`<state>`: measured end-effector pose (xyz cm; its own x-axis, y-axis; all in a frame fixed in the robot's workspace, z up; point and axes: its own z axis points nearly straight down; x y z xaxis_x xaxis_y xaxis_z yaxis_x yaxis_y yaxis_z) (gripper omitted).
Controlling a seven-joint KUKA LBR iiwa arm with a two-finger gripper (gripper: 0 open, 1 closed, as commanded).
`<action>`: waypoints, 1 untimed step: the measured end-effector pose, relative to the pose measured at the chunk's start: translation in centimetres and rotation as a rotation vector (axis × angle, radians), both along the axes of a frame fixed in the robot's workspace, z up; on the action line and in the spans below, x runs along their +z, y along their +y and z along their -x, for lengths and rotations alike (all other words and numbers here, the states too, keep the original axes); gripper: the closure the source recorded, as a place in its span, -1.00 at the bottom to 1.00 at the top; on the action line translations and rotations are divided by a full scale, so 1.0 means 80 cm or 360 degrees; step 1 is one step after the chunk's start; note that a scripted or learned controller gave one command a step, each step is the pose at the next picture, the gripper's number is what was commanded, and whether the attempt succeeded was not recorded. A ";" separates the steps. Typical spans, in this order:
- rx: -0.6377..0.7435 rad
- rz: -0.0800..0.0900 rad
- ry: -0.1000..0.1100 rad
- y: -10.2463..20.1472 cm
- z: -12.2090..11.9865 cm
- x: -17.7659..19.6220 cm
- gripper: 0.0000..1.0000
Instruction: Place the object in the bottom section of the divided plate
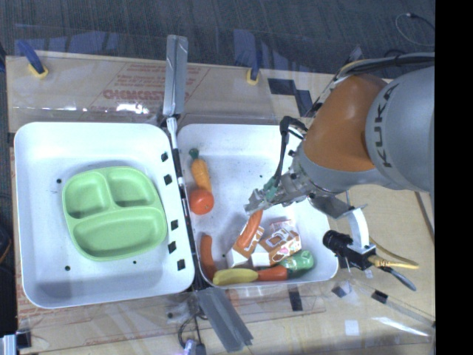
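Hovering at the right bin's centre, the gripper (pixel 260 198) touches an orange hot dog (pixel 250 231); whether it is apart or clamped, I cannot tell. Neighbouring toys crowd at six o'clock, risking a snag. Divided plate (pixel 112 211) waits at nine o'clock.

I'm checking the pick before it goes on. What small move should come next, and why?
Probably lift straight up a little. The gripper sits low in the right bin, right at the top end of an orange stick-shaped toy, among packed items. The green plate lies in the left bin. A short lift would show whether anything is held.
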<state>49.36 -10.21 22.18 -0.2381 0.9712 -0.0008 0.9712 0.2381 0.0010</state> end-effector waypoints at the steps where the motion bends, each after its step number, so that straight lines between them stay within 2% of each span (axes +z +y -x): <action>1: 0.0305 -0.0002 0.0007 0.095 0.021 -0.039 1.00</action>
<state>47.65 -2.63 19.10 -0.4189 0.9080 0.0017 0.9080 0.4189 -0.0025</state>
